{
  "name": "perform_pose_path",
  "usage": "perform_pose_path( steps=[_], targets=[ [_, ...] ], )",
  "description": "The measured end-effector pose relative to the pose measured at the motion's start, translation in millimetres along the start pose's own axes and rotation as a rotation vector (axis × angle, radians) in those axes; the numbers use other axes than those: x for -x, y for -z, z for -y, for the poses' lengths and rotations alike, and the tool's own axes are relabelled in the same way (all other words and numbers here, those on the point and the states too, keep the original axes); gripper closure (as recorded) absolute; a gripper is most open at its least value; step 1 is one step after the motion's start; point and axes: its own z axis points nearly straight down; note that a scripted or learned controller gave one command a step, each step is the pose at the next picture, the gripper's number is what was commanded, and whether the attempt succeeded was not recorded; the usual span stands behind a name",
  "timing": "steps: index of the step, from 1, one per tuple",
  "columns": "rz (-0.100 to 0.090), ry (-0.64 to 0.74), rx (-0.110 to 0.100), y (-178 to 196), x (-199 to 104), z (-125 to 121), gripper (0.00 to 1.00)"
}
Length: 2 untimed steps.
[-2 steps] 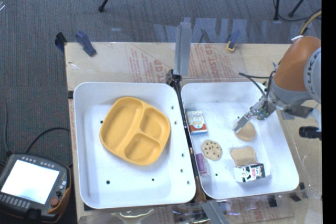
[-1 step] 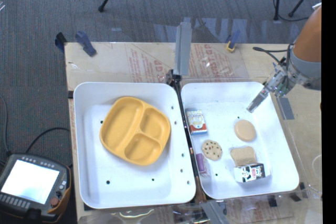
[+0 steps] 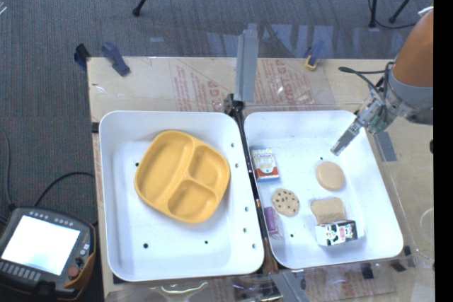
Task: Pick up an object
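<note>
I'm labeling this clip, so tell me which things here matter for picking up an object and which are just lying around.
For the job: tool; round cracker; cookie; toast slice; small carton; red box.

Lying about: yellow divided plate; handheld controller; blue clamps.

The robot's grey metal arm point(image 3: 407, 92) wore an orange band point(image 3: 419, 46), with a black cable point(image 3: 362, 74) looping beside its slim grey gripper point(image 3: 340, 147).
</note>
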Motion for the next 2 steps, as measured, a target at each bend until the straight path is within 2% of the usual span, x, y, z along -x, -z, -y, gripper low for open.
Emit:
perform_pose_path(
  steps=[1,2],
  targets=[
    [-0.002,-0.217,-0.001,-20.1,-20.2,28.8,0.00],
    [-0.008,-0.451,-0.005,-100.4,-44.1,50.8,0.00]
  ],
)
